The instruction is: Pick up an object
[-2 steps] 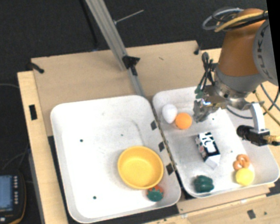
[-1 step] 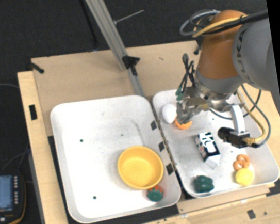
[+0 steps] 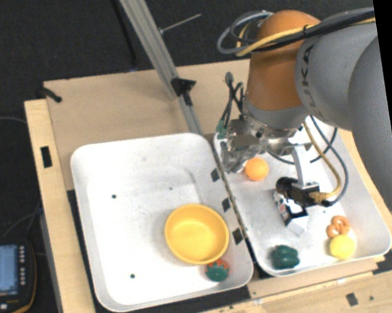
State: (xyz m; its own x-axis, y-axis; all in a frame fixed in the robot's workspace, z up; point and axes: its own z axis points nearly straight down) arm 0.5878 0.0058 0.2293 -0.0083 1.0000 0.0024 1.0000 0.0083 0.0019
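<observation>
1. Gripper point(image 3: 238, 152) sits at upper centre of the frame, low over the upper-left corner of the right bin point(image 3: 357, 186), just beside the wall shared with the left bin point(image 3: 101, 203). We judge that the arm point(image 3: 281, 66) hangs nearly vertical there because a top-down descent suits shallow bins.
2. We cannot tell the state of the end effector: the wrist and cable bundle mask its tip from this slanted camera. Nothing is visibly held.
3. Nearest candidate for the pick is the orange ball point(image 3: 256, 170), just below and right of the gripper, near it but apparently apart. We judge this the likely target; contact cannot be confirmed.
4. Other contents of the right bin: a black-and-white object point(image 3: 291, 207) mid-bin, a green object point(image 3: 284, 255) at the lower edge, a yellow ball point(image 3: 341, 245) and a small orange ring-like piece point(image 3: 337, 226) at lower right, those two touching or nearly so.
5. Left bin holds a yellow bowl point(image 3: 196, 233), upright, at lower right of that bin, with a small green-and-red item point(image 3: 217, 270) just below it against the rim.
6. Risk, as we judge it: the ball lies near the bin wall and is round, so a slightly off-centre close may roll it away.
</observation>
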